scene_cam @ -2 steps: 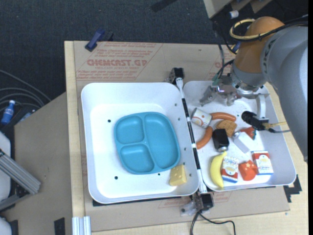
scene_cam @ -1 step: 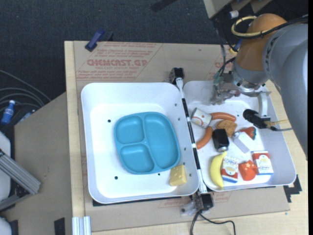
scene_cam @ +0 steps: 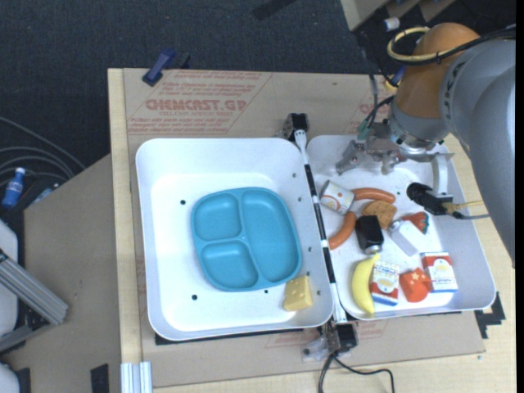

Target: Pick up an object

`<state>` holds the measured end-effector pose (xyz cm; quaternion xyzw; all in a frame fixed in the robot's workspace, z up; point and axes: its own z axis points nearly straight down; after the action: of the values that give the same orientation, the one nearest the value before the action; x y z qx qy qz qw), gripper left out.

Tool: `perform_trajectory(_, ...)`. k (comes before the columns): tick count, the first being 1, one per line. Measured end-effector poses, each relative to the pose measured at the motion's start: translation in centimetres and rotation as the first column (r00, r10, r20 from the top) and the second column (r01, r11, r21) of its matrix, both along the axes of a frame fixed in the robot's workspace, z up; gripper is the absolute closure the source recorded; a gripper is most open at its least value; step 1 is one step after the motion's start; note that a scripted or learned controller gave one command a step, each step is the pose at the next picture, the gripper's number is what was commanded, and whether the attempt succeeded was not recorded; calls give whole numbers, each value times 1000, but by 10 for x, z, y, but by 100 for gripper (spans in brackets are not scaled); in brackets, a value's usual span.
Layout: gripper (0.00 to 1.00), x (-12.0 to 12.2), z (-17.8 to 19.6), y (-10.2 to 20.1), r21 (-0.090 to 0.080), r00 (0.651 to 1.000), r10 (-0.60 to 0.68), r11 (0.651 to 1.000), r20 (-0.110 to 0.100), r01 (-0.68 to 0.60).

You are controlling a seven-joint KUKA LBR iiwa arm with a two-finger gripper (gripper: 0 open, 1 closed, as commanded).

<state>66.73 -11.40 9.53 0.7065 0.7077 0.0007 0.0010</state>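
The arm (scene_cam: pixel 458 64) comes in from the right and hangs over the far part of the right bin (scene_cam: pixel 483 289). Its claw (scene_cam: pixel 378 155) is low, near the far rim of that bin, above bare white floor. I cannot tell how far the claw is open, because the metal parts are small and seen from above. Nothing shows between them.

The objects to pick lie in the right bin, closer to the camera than the claw. A sausage (scene_cam: pixel 373 195) lies across the middle, and a second sausage (scene_cam: pixel 341 230) lies at a slant just beside the divider between the bins. A small white box (scene_cam: pixel 336 196) is next to the far sausage. A black block (scene_cam: pixel 369 232) lies in the middle, touching a brown piece (scene_cam: pixel 381 212). A banana (scene_cam: pixel 363 286) is at the near side, and beside it stand a small carton (scene_cam: pixel 385 285), a red piece (scene_cam: pixel 416 284) and another carton (scene_cam: pixel 441 272).

In the left bin (scene_cam: pixel 155 236) lies a blue plate (scene_cam: pixel 244 237) with three compartments. A yellow cheese wedge (scene_cam: pixel 298 294) lies just beside its near right corner.

Both bins rest on a worktop (scene_cam: pixel 205 105) covered with brown cardboard.
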Motion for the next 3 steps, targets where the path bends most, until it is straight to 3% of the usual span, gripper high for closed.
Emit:
perform_trajectory(1, 0, -94, -11, 7, 1, 1000, -3, 1000, -5, 3)
perform_trajectory(2, 100, -93, -1, 7, 2, 1000, -3, 1000, -3, 3)
perform_trajectory(3, 0, -93, -1, 7, 2, 1000, -3, 1000, -3, 3)
